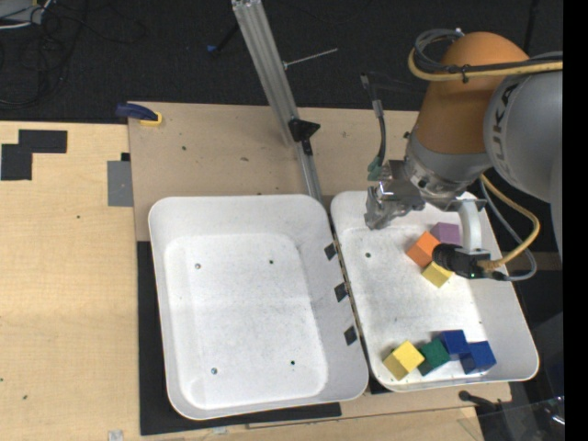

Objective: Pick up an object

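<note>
Tool (378, 211) poised near right bin's (514, 361) far-left corner, grip state not discernible, nothing seen held; approach step by the look; next, needs shifting right and lowering onto orange block (424, 248) by right rim.

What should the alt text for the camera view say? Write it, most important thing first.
A grey-and-orange robot arm holds its gripper over the top of the right bin, which contains orange, purple, yellow, green and blue blocks. The left bin sits alongside.
</note>
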Tool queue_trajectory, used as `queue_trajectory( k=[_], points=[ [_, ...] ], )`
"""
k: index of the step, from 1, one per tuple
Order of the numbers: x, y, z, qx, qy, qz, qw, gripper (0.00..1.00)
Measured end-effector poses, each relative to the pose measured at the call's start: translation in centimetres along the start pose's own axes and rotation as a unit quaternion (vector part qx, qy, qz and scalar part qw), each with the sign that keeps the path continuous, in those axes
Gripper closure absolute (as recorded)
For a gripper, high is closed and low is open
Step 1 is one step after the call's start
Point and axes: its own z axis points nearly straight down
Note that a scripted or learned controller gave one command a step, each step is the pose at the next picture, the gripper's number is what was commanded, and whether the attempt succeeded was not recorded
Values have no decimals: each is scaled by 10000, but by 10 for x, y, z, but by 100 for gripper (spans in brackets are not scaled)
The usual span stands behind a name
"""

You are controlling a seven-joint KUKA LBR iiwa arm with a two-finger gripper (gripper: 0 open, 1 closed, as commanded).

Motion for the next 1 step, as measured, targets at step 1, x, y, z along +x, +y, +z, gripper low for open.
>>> queue_trajectory(
  k=[1],
  points=[
    [49, 3, -4, -11, -7, 5, 10000, 100]
  ],
)
